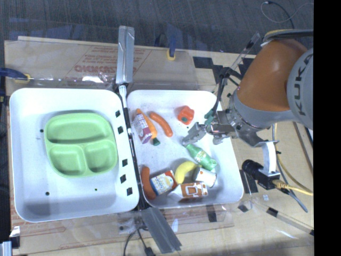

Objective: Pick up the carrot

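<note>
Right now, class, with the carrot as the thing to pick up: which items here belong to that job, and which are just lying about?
Job:
carrot
gripper
right bin, which holds the carrot

Lying about:
green tray in the left bin
red pepper
hot dog
green bottle
banana
cans

A robotics lab, seen from above: a grey-and-orange industrial arm (pixel 277 84) reaches over a bench (pixel 64 57) covered in taped-down cardboard, with two white bins (pixel 21 159) set side by side at its centre. Loose cables (pixel 290 183) trail along the bench's right edge, and dark carpet (pixel 160 9) lies beyond its far edge. Toy food (pixel 160 122) and small packages (pixel 193 190) fill the right bin; a green divided tray (pixel 81 143) sits in the left.
</note>
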Controlling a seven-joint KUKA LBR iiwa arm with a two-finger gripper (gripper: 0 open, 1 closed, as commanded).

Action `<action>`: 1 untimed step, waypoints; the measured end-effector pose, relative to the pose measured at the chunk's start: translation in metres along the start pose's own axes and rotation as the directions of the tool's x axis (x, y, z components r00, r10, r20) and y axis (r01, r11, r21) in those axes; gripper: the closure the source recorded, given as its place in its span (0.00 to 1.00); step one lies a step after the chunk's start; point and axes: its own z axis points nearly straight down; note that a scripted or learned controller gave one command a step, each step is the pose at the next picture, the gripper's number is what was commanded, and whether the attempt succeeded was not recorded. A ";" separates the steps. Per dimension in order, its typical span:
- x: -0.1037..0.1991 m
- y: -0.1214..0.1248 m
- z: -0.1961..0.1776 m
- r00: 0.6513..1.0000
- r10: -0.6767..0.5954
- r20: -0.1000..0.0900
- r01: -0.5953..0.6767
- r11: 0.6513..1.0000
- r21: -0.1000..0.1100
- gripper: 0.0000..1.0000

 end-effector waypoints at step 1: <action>-0.002 0.056 0.007 0.997 -0.080 0.001 0.080 0.997 -0.001 0.00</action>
